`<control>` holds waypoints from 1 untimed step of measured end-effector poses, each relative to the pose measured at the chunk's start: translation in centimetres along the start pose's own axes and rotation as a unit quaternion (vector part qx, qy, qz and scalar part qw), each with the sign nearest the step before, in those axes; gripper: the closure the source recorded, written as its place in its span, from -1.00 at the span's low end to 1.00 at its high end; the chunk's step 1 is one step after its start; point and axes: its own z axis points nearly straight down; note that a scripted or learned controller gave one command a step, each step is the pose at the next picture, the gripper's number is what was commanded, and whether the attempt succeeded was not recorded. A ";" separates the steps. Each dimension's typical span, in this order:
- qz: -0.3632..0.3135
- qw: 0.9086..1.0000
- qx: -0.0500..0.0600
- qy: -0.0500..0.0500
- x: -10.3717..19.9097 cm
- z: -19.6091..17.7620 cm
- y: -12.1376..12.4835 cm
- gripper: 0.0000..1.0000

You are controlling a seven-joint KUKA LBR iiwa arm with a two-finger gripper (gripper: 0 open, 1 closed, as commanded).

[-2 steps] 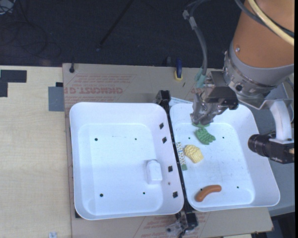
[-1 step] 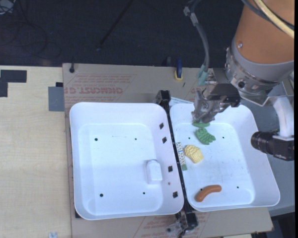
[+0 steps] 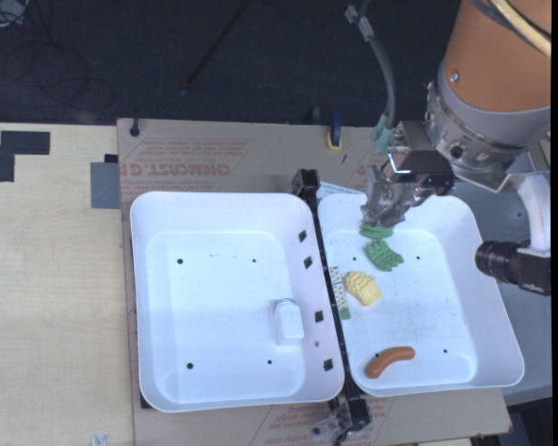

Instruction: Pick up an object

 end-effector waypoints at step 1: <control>-0.003 1.000 0.002 0.000 0.1 -0.9 0.0 1.00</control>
